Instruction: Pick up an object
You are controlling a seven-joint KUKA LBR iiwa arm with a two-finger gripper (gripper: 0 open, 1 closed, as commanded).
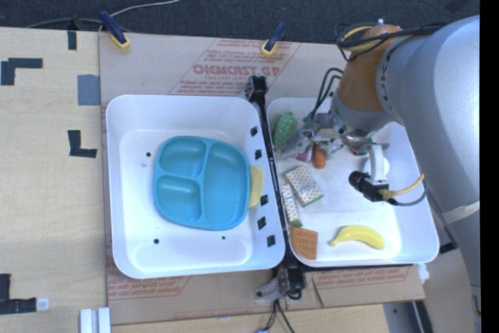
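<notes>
My gripper (316,138) is low in the right bin (417,234), near its back left part, under the orange wrist band (360,82). It hangs just right of a green object (284,127) and right above a small orange-red object (319,158). The wrist hides how it stands on them. Nearer the front lie a patterned box (303,185), a brown waffle-like piece (304,242) and a yellow banana (358,237).
The left bin (129,242) holds a blue divided plate (201,182) with a yellow piece (256,185) at its right edge. A black divider (265,168) runs between the bins. The grey arm (440,105) covers the right bin's far right side.
</notes>
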